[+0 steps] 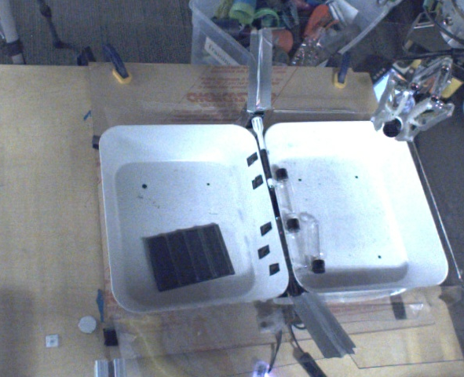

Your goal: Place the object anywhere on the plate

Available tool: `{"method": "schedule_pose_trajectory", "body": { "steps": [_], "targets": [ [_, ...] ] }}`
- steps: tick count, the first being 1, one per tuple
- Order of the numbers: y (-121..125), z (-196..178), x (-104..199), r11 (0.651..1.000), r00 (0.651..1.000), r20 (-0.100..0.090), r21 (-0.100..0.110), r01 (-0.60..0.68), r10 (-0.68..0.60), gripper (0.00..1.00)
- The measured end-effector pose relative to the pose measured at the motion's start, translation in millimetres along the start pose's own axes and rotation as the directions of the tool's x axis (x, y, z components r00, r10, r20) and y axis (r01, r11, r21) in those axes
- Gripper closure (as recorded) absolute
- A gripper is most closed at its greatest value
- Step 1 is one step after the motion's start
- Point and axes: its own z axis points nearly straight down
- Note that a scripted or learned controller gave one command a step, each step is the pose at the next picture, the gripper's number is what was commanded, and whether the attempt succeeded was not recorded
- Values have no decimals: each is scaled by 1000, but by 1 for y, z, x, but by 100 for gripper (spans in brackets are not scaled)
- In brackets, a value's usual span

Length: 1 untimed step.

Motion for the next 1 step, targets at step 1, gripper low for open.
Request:
{"method": "schedule_pose_trajectory", "body": {
  "steps": [1],
  "targets": [
    [-15, 0, -106, 967, 967, 6, 6, 253, -253, 100]
  ]
}}
